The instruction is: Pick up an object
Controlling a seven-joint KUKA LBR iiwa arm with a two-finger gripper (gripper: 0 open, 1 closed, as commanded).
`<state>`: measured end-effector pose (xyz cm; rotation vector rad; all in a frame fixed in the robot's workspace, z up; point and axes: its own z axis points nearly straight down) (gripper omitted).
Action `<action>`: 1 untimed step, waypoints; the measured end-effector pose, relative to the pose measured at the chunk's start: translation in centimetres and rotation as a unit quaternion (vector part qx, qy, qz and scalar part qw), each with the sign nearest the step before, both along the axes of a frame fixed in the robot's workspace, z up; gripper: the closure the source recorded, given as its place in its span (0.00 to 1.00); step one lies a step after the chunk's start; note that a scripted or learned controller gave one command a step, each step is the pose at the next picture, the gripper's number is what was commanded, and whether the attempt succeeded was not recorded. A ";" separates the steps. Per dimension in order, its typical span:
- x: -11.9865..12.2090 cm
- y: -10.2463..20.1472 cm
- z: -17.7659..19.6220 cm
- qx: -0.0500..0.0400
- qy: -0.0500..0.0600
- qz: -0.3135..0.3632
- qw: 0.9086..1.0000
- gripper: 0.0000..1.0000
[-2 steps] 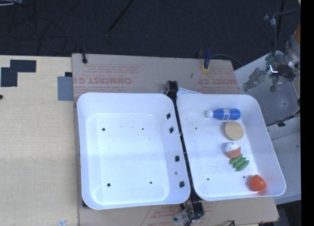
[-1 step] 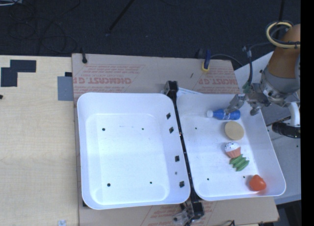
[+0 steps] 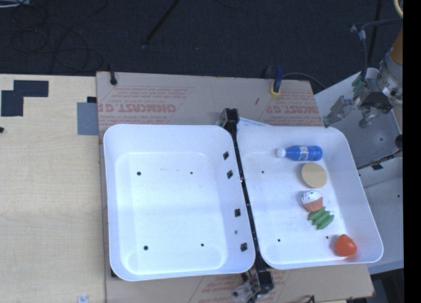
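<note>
The right bin (image 3: 276, 242) holds several objects. A blue bottle (image 3: 302, 153) with a white cap lies on its side near the bin's far edge. Below it sits a tan round disc (image 3: 314, 175). Further toward the front come a small white and orange toy (image 3: 312, 200), a green leafy piece (image 3: 321, 219) and a red-orange ball (image 3: 344, 246) near the front right corner. My gripper (image 3: 352, 112) hangs above the bench just outside the bin's far right corner, up and to the right of the bottle. Its fingers stand open with nothing between them.
The left bin (image 3: 171, 203) lies beside the right one, with a black divider strip (image 3: 238, 183) between them. Both rest on a cardboard sheet (image 3: 164, 101). A grey metal plate (image 3: 381, 144) lies to the right of the bins, under the arm.
</note>
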<state>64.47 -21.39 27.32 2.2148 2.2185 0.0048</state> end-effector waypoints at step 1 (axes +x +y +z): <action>-0.2 0.2 -11.4 0.002 0.007 -0.001 1.000 0.00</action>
